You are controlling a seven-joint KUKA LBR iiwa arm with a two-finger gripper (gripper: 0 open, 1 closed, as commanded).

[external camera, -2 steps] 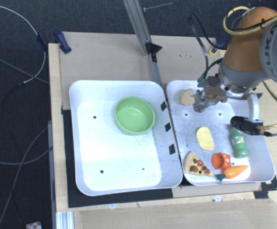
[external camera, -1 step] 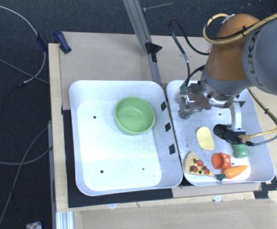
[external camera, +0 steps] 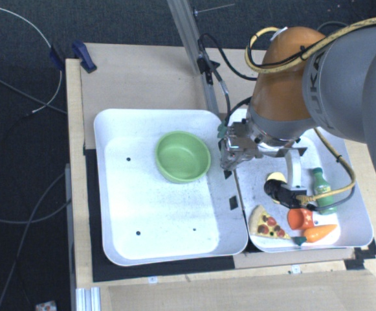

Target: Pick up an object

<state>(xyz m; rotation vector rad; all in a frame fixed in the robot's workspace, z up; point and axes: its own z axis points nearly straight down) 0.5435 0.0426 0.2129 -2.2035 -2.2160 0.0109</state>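
1. Nothing is lifted that I can see. The things I could pick lie in both bins: a green bowl (external camera: pixel 183 155) in the left bin (external camera: pixel 110 173), and a cluster of toy food in the near part of the right bin (external camera: pixel 362 229).
2. The bowl sits upright, mouth up, toward the far right of its bin; being round, it has no long axis.
3. The carrot (external camera: pixel 319 232) lies roughly left to right, with its pointed end to the right and its green end to the left. The pizza slice (external camera: pixel 267 224) points its tip toward the far side. The green bottle (external camera: pixel 320 185) runs near to far, cap on the far end.
4. An orange-red piece (external camera: pixel 296 218) sits between the slice and the carrot, tight against both.
5. The food crowds the right bin's near edge. The left bin has wide open floor in front of and left of the bowl.
6. The gripper (external camera: pixel 230 161) hangs over the seam where the bins meet, just right of the bowl; I cannot tell whether it is spread or pressed together.
7. The arm (external camera: pixel 285 76) comes in from the right over the worktop (external camera: pixel 142 76), its wrist covering the far part of the right bin
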